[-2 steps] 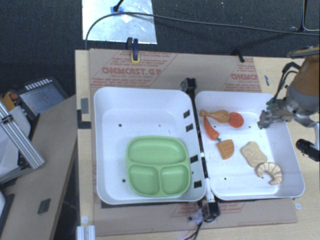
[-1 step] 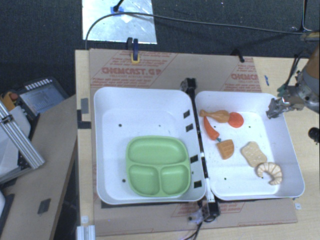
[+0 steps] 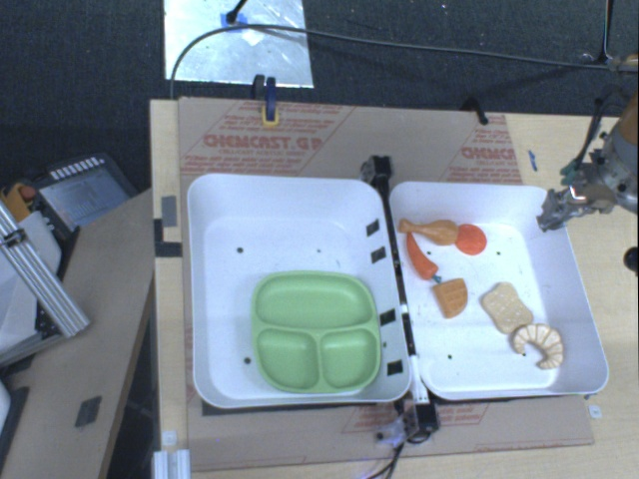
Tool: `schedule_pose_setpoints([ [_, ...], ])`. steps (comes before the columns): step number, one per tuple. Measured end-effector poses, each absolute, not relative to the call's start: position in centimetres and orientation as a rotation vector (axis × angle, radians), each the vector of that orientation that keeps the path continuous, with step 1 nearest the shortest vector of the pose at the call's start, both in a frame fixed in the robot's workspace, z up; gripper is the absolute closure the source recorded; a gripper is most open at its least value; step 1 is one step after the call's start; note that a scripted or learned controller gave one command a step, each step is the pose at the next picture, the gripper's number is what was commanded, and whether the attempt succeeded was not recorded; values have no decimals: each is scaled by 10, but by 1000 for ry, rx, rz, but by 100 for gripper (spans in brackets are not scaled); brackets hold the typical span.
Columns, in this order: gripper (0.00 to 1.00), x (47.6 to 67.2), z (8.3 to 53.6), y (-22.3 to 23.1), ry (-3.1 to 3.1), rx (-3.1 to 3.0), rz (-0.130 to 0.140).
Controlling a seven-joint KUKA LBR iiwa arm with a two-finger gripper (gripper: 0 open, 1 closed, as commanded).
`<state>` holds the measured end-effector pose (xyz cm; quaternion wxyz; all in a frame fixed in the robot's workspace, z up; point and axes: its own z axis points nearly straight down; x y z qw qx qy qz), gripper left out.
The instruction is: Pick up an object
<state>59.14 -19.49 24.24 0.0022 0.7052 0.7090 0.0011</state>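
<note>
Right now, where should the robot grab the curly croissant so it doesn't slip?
Probably across the fat middle of the croissant, coming straight down from above. It lies flat in the right bin, curved like a C with thin tips, so the middle looks widest. One finger should go on the side nearest the cracker, which sits close.

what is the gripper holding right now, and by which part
Nothing that can be seen. The gripper hangs over the right bin's far right rim, apart from the toy foods, such as the croissant and drumstick, lying inside.
</note>
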Motion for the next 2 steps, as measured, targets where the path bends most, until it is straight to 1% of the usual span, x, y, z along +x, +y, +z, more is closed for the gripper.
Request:
schedule_pose_setpoints([
  [1, 100, 608, 233, -146, 2231, 2211, 4],
  [2, 100, 619, 242, -96, 2231, 2209, 6],
])
